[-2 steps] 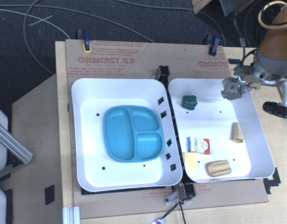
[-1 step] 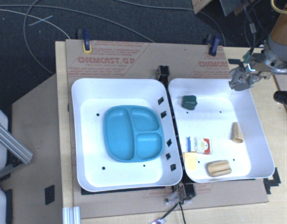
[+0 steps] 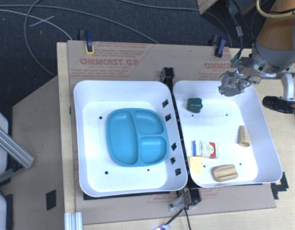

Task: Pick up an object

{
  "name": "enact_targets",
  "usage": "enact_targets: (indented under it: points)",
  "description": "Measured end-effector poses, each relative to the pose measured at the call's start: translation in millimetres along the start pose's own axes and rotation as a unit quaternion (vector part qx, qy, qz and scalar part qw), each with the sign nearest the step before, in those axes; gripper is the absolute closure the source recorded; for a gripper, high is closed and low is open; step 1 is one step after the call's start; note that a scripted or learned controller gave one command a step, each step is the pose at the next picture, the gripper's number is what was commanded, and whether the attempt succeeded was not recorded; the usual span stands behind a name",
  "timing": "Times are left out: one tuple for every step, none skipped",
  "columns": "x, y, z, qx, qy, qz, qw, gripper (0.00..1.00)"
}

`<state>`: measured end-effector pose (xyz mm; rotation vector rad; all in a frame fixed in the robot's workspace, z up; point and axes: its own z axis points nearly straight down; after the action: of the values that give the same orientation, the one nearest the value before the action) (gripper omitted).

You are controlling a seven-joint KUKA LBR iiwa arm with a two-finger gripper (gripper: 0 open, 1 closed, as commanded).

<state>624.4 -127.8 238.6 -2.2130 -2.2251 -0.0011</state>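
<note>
On the surface [image 3: 65,128], the right bin [image 3: 262,143] is overhung at one o'clock by the jaws [image 3: 232,86]; whether they are parted cannot be told.

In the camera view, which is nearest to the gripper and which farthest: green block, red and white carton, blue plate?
From the gripper:
1. Green block, right bin, upper left.
2. Red and white carton, right bin, lower left.
3. Blue plate, left bin, centre.

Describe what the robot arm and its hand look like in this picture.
The arm is grey, with a wide orange band above the wrist. It narrows to a silvery wrist piece, where small green and red spots show. The hand is a small grey metal part with dull, blocky shapes. Dark cables run behind the arm near the top edge.
</note>
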Motion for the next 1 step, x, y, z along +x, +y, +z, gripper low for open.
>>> enact_targets:
  points:
    - [52.1, -7.0, -2.9, 0.000, 0.000, 0.000, 1.0000, 1.00]
